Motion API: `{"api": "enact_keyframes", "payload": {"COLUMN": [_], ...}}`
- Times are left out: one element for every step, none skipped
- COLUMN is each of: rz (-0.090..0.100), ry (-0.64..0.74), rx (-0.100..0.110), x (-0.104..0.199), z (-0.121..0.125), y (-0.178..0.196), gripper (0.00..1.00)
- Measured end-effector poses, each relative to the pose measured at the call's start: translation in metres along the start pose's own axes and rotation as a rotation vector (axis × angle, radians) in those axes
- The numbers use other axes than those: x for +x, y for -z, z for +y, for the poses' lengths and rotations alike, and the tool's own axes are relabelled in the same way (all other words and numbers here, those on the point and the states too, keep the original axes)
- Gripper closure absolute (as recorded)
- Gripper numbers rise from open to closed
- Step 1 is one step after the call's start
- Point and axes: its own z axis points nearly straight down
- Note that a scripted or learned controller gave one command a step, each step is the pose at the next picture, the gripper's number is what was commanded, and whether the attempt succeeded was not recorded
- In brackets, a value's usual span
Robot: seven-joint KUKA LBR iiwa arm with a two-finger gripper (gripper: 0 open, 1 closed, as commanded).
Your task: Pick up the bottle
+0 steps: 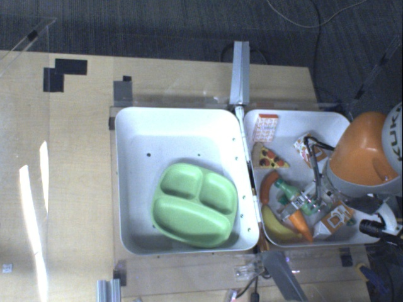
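The gripper [310,201] hung low over the green bottle [286,189] in the right bin [327,116], positioned for pickup; finger state could not be determined.

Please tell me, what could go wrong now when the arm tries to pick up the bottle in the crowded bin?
1. The green bottle lies packed among a banana, a carrot and a sausage; the gripper may catch a neighbour instead.
2. The bottle lies flat and is partly hidden, so it may slip out.
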Motion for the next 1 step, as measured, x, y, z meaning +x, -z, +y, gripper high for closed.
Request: {"api": "enact_keyframes", "payload": {"rz": [-0.002], "ry": [0.000], "rx": [-0.005], "x": [-0.0003], "z": [0.0030], "y": [0.0114], "gripper": [1.00]}}
